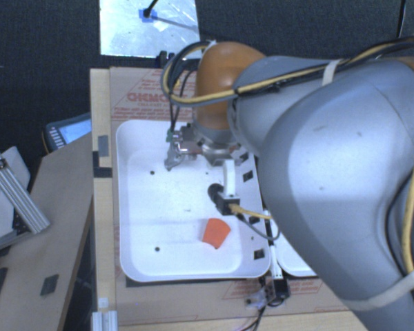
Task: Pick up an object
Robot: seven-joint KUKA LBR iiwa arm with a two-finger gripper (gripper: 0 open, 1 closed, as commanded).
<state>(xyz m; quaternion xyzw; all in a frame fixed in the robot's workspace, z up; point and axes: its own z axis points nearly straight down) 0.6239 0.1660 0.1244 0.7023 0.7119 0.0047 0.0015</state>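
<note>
An orange wedge-shaped block (216,233) lies on the floor of the left white bin (141,205), near its front right corner. My gripper (172,159) hangs over the back middle of the same bin, low above the floor, well behind and to the left of the block. Nothing shows beneath or beside the gripper's tip. The orange wrist band (217,74) sits just above it, and the thick grey arm (331,171) covers the right side of the view.
The right bin (297,267) peeks out as a small corner under the arm. Both bins rest on a cardboard sheet (138,95). A slanted aluminium rail (14,192) and a small screen (67,133) stand at the left, off the bench.
</note>
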